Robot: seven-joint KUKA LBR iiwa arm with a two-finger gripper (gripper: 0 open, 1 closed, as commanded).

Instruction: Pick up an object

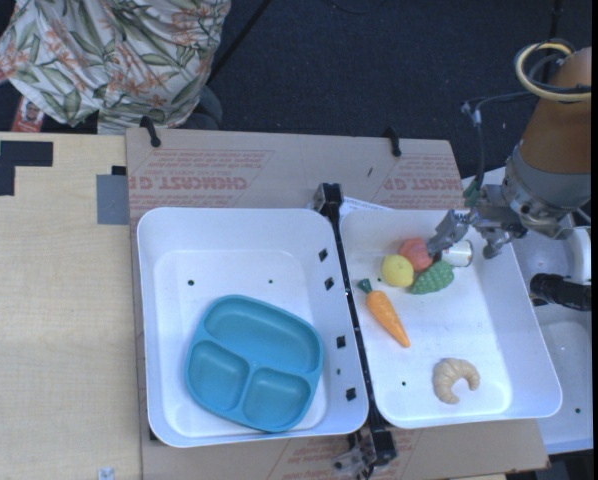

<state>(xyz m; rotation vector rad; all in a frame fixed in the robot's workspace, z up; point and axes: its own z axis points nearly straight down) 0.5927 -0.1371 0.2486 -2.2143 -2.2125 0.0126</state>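
Croissant (456, 379) sits lowest in the frame, lower right corner of the right bin (524, 368), well apart from everything else. Blue divided plate (254, 362) fills the lower half of the left bin (169, 248), three compartments, nothing on it. Carrot (388, 317) lies diagonal mid-bin on the right, green end toward the divider, just below the yellow lemon (398, 271). Lemon touches a red-orange fruit (415, 252) above it and a green bumpy vegetable (432, 278) to its right; those three are clustered in the upper part of the right bin. Arm (554, 138) comes in from the upper right of the frame. Tool (457, 240) hangs just right of that cluster, over the green piece and the red-orange fruit. Fingers look spread, nothing visibly between them, so no grip on anything. Whether a fingertip touches the green piece: can't tell. Both bins sit on cardboard (279, 173) on the table (49, 318); floral cloth (109, 43) upper left of the frame.
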